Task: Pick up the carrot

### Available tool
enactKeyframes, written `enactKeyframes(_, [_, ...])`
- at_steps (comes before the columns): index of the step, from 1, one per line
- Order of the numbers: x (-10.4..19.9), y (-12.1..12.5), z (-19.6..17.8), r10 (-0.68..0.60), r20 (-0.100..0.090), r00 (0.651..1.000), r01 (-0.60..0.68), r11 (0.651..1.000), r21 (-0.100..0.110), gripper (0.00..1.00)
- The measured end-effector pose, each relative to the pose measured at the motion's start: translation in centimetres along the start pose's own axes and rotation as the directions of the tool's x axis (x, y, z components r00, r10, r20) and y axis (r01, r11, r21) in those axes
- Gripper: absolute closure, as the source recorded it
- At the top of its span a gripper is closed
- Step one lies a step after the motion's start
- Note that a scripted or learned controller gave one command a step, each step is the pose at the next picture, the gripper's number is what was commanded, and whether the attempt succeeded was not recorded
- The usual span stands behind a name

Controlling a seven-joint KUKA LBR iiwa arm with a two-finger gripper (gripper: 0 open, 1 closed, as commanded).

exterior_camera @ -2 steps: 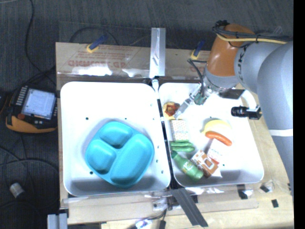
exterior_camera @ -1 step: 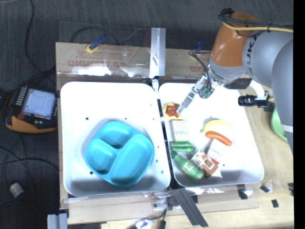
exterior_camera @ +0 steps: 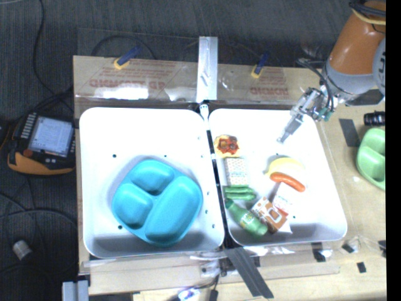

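In the right bin (exterior_camera: 332, 187), the carrot (exterior_camera: 287, 181) lies just under a yellow piece (exterior_camera: 285, 164), near the right wall. Farther back, the gripper (exterior_camera: 287, 132) hangs above the bin floor, apart from the carrot; I cannot tell how its jaws stand.

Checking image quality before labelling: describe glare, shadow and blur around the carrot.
Camera view: the carrot is sharp enough, no glare on it; the right bin is bright white with soft shadows under the items; the pincer looks slightly blurred.

Pincer (exterior_camera: 283, 137) angled downward, grasping nothing
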State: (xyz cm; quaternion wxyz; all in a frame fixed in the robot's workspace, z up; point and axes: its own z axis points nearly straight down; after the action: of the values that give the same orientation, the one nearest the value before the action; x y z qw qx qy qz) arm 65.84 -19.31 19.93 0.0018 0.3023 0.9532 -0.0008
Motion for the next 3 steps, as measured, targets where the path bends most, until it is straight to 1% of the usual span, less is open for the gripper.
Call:
enactKeyframes(1, [3.7,3.4,6.8,-0.1,-0.002,0.995,0.1,0.995,-0.001,0.0])
enactKeyframes(2, [3.7,3.4,6.7,-0.1,-0.002,0.995,0.1,0.995,-0.001,0.0])
enactKeyframes(3, [7.3,7.1,6.3,-0.199,-0.002,0.98,0.199,0.98,-0.001,0.0])
